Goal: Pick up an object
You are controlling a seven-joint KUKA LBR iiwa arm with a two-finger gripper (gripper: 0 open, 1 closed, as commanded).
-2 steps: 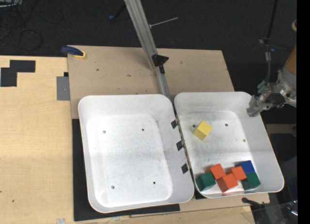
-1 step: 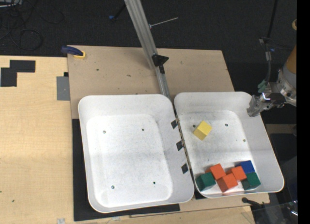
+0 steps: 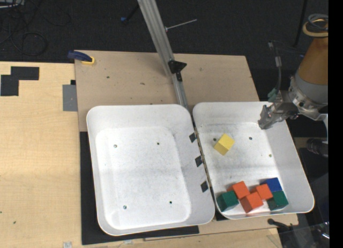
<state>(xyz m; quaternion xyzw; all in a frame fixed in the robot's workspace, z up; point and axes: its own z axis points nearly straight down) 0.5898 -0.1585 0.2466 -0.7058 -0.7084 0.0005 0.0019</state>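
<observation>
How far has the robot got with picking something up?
Nothing looks picked up yet. The gripper hangs over the right bin's far edge with no block seen in it. The yellow block lies alone mid-bin, and the other blocks sit clustered at the near edge. Reaching, grabbing and lifting are all left.

yellow cube (image 3: pixel 224 144) tilted alone mid right bin, orange, green, blue cubes (image 3: pixel 253 195) clustered at near edge

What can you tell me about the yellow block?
The yellow block is a small cube with plain, smooth faces; it could be painted wood or foam. It sits tilted, corner toward the camera, on the floor of the right bin, near the middle of its upper half. It lies alone, apart from the cluster of coloured blocks at the near edge, and nothing touches it.
</observation>
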